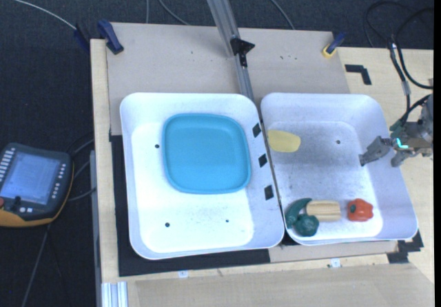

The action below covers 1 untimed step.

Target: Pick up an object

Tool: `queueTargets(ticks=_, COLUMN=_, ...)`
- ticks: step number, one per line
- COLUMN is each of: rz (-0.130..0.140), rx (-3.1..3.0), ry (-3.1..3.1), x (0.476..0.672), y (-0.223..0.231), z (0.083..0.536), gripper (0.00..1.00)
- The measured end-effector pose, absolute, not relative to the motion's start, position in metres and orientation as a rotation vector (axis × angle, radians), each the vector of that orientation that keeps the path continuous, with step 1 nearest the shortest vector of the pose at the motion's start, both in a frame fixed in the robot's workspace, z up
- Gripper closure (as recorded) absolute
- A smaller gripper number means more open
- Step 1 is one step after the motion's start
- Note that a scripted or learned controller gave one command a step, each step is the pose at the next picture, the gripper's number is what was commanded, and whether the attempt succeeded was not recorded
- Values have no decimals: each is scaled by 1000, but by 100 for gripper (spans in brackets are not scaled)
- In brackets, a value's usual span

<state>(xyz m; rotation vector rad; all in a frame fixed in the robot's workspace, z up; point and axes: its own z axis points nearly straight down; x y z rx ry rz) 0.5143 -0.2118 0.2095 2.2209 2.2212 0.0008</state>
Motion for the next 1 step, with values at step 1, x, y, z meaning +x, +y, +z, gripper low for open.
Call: queueTargets(ticks=1, rz=1, rx=2221, ry=2221, x=514, y=-212, z=209, gripper=0)
